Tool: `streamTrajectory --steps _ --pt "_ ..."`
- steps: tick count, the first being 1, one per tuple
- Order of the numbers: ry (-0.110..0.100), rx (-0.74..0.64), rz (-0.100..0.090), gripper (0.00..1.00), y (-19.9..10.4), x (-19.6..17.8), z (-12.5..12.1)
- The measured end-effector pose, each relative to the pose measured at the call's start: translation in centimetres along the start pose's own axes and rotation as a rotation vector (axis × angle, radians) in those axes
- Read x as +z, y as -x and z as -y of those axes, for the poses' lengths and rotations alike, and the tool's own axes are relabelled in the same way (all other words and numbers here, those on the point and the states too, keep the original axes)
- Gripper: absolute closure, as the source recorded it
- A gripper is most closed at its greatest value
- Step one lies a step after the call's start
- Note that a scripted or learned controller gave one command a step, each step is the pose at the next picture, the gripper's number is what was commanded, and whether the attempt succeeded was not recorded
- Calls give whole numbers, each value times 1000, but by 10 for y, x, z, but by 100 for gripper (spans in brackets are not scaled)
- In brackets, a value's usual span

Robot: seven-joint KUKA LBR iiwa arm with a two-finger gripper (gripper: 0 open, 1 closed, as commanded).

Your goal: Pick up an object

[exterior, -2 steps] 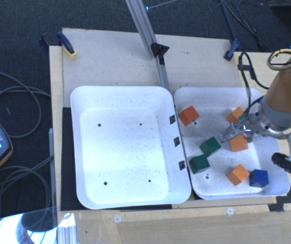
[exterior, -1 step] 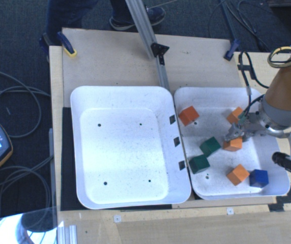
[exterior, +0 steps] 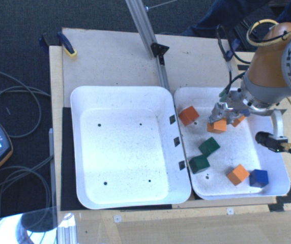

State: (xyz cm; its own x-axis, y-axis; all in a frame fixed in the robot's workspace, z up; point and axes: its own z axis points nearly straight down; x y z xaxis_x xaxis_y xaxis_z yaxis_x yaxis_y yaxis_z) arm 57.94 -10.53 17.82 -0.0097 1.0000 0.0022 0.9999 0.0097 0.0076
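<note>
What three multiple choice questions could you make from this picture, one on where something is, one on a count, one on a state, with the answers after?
1. Which bin are the blocks in?
A. The left bin
B. The right bin
C. Both bins

2. How many green blocks are there?
A. One
B. Two
C. Four

3. What is the blue block doing?
A. Resting beside an orange block
B. Lying outside the bins
C. Stacked on a green block

Answers:
1 B: every block lies in the right bin, none in the left bin.
2 B: one green block sits just above the other green block.
3 A: the blue block rests by the orange block on the bin floor.
</note>
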Motion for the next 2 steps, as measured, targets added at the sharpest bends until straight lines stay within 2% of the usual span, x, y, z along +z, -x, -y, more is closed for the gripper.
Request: streamTrajectory --steps 1,2 --pt "-5 0 -2 100 -92 -22 -27" --pt "-7 0 -2 100 -168 -20 -32"
